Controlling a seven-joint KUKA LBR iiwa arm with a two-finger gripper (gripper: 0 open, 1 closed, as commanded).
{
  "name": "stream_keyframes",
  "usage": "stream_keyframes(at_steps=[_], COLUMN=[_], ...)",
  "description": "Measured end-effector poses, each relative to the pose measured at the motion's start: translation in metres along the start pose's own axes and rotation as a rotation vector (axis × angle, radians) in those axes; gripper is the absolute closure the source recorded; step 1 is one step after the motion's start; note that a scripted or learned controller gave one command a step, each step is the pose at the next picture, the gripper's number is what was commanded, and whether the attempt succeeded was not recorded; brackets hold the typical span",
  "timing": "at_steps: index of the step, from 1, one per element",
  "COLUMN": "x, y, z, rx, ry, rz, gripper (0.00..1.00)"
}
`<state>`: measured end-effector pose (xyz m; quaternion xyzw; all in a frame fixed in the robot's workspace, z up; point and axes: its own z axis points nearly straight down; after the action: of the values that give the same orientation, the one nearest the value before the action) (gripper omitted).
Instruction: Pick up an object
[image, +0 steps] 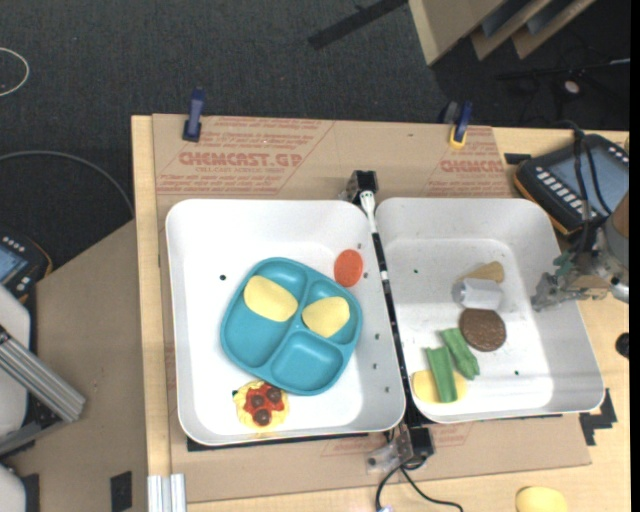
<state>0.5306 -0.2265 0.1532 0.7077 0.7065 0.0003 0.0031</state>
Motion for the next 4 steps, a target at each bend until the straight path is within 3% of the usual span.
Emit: stream_keyframes(at_steps=[4], x=[0.001], y=[0.0], z=[-0.044], rx=[-0.009], ry=[-0.006], rz=[-0.002], gripper=[1.0])
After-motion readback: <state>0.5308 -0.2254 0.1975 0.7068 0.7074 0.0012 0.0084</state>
